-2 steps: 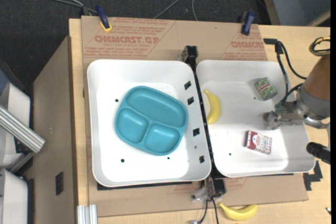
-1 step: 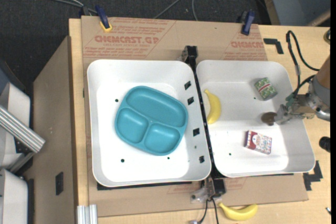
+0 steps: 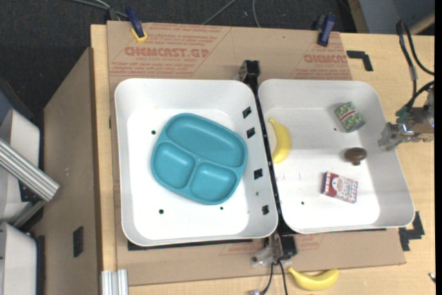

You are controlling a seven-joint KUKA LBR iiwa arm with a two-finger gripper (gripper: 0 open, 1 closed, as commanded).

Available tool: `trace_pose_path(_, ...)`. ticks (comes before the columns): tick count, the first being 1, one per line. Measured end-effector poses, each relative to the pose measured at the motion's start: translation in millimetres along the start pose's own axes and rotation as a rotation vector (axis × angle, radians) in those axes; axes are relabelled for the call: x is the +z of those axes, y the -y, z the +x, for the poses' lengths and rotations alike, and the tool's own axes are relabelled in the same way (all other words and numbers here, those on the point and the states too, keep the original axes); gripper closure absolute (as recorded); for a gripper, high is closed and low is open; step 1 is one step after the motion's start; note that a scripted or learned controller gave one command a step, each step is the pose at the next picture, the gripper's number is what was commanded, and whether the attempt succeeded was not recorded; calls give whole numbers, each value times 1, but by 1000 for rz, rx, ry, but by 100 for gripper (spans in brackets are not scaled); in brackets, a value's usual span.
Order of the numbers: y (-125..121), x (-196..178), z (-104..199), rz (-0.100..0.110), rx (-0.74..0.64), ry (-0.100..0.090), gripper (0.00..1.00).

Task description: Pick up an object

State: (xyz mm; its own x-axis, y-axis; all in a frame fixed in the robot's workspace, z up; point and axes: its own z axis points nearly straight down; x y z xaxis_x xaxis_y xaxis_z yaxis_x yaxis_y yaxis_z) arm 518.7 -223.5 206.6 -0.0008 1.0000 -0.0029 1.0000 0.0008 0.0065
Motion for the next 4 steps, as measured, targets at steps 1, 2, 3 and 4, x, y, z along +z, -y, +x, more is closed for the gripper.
trace_pose_path(1, -9, -50, 6, 0, -2, -1, 100)
trace_pose_path(2, -13, -52, 67, 7, -6, -7, 100)
trace_pose_path(3, -15, -38, 118, 10, -5, -6, 100)
trace_pose_path(4, -16, -25, 174, 10, -6, -7, 100)
